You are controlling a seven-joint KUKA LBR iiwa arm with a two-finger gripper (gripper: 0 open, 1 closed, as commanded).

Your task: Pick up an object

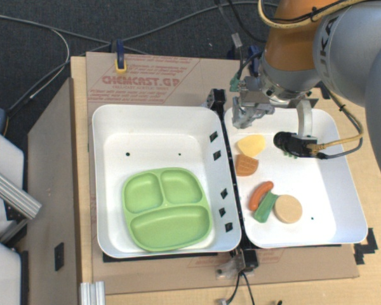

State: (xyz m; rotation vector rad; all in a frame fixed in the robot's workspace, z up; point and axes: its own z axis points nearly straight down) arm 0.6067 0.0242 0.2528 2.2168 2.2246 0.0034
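Above right bin's [343,234] far edge, tool [246,116] hangs near yellow piece [251,145]; grip unclear.

The arm [343,37] runs off the top-right edge, and the claw's [249,116] finger spacing is unclear.

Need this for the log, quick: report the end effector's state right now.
End effector: above the right bin, near the yellow piece; open or closed cannot be told; nothing seen held.

Lay in the right bin [343,170]: yellow piece [251,145], orange piece [246,165], red-orange sausage [261,194], green piece [265,208], tan disc [288,209].
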